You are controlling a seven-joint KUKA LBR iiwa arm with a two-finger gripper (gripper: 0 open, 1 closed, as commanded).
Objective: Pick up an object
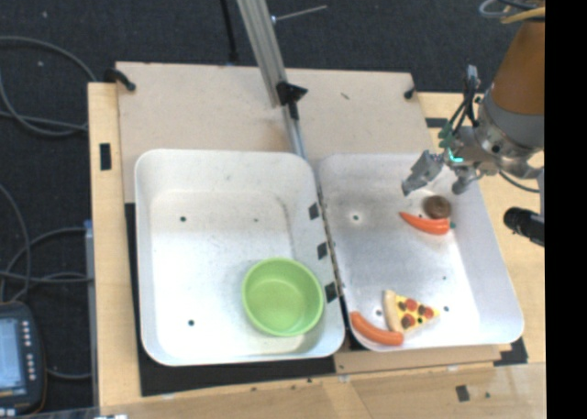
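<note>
Toward seven o'clock, a green bowl (282, 294) sits in the left bin (165, 188). At three o'clock, the gripper (442, 178) hovers with fingers spread wide above a brown ball (437, 206); descending and closing seems next.

You look down from a single fixed camera mounted above the bench (211, 105), tilted so the far edge sits at the top of your view and the near edge at the bottom. Both white bins fit in frame: the left bin (183, 188) and the right bin (477, 261), side by side. The arm (518, 87) enters from your right. Dark floor and cables surround the bench, suggesting a moderately distant mount, though its exact height cannot be judged.
</note>
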